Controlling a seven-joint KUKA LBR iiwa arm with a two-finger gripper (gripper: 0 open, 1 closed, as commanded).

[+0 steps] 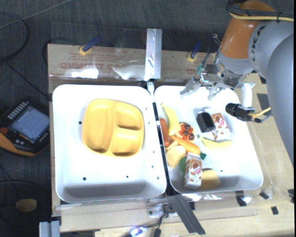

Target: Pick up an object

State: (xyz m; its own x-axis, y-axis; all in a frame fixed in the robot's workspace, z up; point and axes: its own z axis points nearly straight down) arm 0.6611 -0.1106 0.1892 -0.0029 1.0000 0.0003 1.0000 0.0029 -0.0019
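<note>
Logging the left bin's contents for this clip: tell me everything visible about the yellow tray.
The yellow tray is a rounded, glossy, plastic-looking dish with three compartments: one long one on its left, two smaller ones on its right. It looks like it lies upside down, the compartments bulging upward, though that is hard to confirm. It rests on the floor of the left bin, roughly centred, apart from the walls, with nothing else touching it.

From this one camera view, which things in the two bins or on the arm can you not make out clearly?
- Hand: small and seen from above at the right bin's far edge; its fingers blur into the mount, so open or shut is unclear.
- Toy food pile: items overlap, so the lower ones are partly hidden.
- Small carton: its print is too small to read.
- Arm: cut off by the camera view's right edge.
</note>
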